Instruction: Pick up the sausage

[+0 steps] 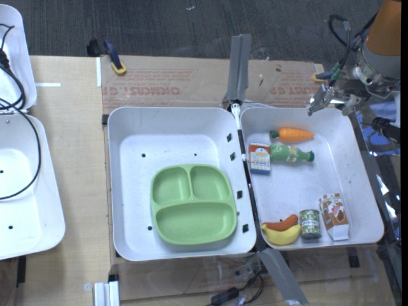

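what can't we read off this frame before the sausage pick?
- Tool: small and tangled in cables at the right bin's far rim in the camera view; its grip state is unreadable.
- Arm: cut off by the top and right edges.
- Sausage: its lower side is hidden by the banana it lies against.
- Can and cartons: print too small to read.

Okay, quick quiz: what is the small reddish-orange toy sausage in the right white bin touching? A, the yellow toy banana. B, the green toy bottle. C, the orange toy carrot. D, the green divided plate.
A: the reddish-orange toy sausage lies against the top of the yellow toy banana at the near edge of the right white bin.
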Tool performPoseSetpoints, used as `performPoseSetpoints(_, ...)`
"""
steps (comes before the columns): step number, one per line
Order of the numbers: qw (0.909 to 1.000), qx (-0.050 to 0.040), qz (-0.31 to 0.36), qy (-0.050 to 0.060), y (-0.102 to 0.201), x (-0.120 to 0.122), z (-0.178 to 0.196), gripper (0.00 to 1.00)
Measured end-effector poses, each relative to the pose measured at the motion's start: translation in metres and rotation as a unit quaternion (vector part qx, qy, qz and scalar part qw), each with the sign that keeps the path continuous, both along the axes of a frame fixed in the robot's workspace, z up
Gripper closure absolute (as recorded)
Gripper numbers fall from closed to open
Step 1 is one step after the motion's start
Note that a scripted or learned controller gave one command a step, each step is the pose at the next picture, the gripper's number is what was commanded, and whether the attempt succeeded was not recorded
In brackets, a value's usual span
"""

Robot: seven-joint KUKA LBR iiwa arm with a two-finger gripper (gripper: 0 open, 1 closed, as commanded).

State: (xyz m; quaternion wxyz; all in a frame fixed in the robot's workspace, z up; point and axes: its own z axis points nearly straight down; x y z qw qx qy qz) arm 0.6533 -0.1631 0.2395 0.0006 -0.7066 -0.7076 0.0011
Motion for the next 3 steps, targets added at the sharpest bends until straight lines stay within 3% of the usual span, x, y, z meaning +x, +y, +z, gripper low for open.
performPoseSetpoints(1,0.9999,0.0002,0.012,0.001,0.064,-0.024,-0.127,0.0)
performPoseSetpoints(2,1.0,0.0001,-0.006,0.0,0.046,-0.065,-0.143,0.0)
performPoseSetpoints(3,0.9914,0.0002,-0.131,-0.001,0.05,-0.166,-0.148,0.0)
